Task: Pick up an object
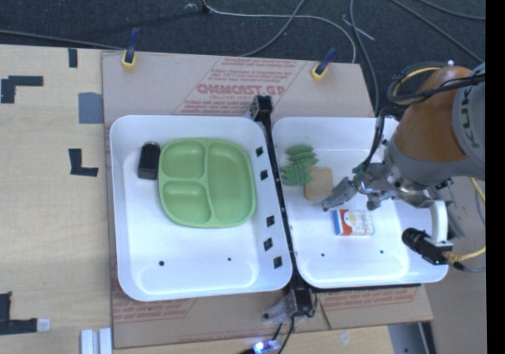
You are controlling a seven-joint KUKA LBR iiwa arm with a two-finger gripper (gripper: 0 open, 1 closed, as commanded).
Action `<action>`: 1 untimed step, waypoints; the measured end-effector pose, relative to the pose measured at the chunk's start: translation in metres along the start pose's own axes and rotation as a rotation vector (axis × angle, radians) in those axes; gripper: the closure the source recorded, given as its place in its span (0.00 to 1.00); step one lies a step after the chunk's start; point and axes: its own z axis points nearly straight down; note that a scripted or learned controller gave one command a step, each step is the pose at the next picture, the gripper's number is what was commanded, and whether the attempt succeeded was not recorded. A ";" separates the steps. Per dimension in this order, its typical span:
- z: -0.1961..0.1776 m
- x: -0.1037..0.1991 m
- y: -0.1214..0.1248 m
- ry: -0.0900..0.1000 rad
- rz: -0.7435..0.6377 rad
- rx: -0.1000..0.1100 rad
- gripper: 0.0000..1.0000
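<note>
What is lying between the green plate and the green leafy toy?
In the camera view, the two bins' touching rims with black clips run between the green plate and the green leafy toy; otherwise bare white floor.

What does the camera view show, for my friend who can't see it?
A robot arm reaches from the right, its gripper low over the right bin, near a tan block, a green toy and a small card. The left bin holds a green divided plate and a black object.

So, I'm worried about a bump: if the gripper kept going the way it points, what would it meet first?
Probably the tan block, just beyond the gripper toward the divider, with the green toy behind it. Height is unclear, so it might pass over.
</note>
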 end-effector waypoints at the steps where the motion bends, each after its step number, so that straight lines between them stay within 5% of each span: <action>1: 0.056 0.004 -0.011 0.001 0.000 0.001 0.00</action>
